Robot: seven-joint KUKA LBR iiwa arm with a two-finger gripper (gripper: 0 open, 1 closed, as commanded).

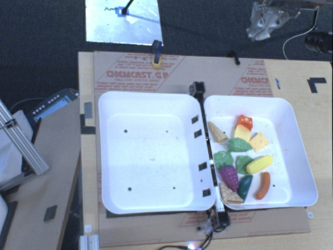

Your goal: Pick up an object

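The pincer (258,29) is seen at the top right, partly cut off, and its opening cannot be told. "CHEMCAST GP" is printed on the surface (136,73). Toy foods (243,158) are piled in the right bin (299,139).

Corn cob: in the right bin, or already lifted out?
In. The corn cob lies on the right bin's floor among the other toy foods; the gripper is far above.
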